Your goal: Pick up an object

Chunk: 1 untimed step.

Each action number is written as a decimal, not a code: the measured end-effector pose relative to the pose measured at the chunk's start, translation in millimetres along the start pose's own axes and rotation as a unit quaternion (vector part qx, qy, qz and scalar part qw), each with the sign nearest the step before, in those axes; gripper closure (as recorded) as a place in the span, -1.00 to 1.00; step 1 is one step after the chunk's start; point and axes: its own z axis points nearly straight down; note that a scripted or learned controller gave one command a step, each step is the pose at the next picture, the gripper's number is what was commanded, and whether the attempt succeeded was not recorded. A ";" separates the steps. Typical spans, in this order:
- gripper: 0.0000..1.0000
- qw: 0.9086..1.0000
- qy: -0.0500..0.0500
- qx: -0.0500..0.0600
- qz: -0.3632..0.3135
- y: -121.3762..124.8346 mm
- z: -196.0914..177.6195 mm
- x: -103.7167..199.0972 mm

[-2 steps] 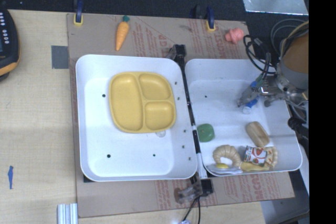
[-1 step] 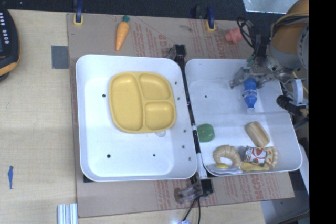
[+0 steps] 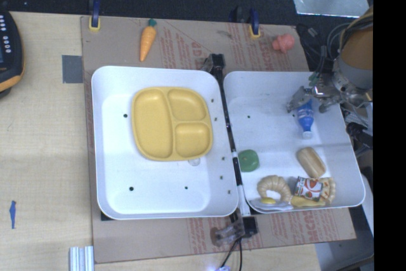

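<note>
The arm's upper part is cut off at the right edge. The claw (image 3: 309, 103) hangs over the right bin (image 3: 266, 89), and a blue bottle (image 3: 306, 122) sits between its spread fingers, long axis pointing up and down the view. Open floor lies to its left; a bread roll (image 3: 311, 162), croissant (image 3: 274, 187) and green lump (image 3: 248, 160) crowd the near edge.

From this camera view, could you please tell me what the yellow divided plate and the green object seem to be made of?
The yellow divided plate looks like molded plastic: uniform color, smooth rounded compartments, soft sheen. The green object appears to be matte plastic or rubber, evenly colored; too small to tell which.
</note>
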 end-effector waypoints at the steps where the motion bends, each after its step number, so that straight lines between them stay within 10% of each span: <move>1: -1.00 1.000 0.000 0.002 -0.001 -6.5 34.5 0.8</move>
